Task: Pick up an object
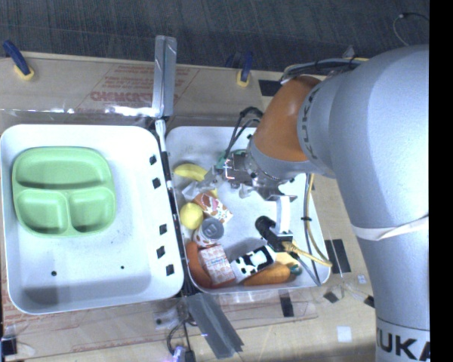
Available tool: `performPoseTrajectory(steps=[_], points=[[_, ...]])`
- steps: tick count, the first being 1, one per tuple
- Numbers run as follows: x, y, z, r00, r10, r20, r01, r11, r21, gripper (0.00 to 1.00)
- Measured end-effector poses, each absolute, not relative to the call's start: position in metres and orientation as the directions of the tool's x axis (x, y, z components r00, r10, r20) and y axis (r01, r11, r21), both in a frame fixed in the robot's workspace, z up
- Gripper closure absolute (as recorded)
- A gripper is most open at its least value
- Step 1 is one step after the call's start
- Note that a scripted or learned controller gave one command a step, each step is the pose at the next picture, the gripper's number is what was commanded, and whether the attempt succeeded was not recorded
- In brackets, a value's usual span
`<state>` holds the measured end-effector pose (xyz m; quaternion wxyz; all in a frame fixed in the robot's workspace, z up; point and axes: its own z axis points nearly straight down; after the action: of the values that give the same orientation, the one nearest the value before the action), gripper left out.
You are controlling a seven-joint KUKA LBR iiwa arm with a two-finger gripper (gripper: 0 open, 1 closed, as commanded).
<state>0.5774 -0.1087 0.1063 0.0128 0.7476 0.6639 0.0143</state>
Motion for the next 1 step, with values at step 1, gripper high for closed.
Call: performPoseTrajectory(steps=[1], points=[[0.5794,-0.1079,0.1148,0.114,0.993,0.005,0.993,-0.115,0.040,1.00]])
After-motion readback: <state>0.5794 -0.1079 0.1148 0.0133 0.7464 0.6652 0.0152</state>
